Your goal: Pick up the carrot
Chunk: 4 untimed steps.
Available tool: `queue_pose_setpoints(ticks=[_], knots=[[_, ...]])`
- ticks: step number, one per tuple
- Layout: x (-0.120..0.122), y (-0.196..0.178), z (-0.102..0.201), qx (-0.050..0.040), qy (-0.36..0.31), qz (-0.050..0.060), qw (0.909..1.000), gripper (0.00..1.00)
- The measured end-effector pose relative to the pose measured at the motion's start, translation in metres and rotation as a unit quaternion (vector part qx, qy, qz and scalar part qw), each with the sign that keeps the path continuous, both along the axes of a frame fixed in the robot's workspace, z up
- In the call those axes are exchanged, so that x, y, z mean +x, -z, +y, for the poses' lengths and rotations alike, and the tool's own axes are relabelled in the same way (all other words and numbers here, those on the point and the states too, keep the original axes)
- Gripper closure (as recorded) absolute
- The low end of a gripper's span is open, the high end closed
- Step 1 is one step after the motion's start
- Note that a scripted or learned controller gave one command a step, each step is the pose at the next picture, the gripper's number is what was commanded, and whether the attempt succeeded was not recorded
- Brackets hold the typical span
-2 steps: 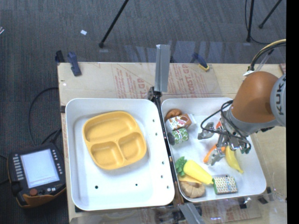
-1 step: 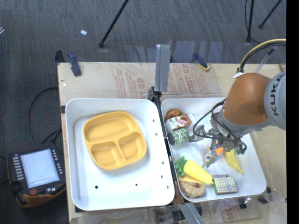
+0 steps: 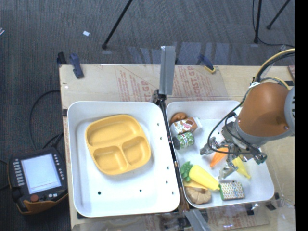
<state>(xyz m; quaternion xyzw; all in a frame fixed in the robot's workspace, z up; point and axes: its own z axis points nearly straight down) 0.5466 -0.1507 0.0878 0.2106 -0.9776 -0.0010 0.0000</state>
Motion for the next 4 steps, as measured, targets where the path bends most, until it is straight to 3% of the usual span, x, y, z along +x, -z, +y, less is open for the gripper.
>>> queue_pose_setpoints(ticks=[1,2,3,4], knots=[[0.002,-0.010,0.003,0.0007,-0.003,-0.001,1.0000,1.00],[0.021,-0.147,-0.011,-0.0018,0.041,-0.007,0.9992,1.00],[0.030,0.001,-0.034,0.0008,-0.110,0.000,0.9940,1.00],[0.030,0.001,-0.034,0.0006,-0.109,-0.001,0.9940,0.00]])
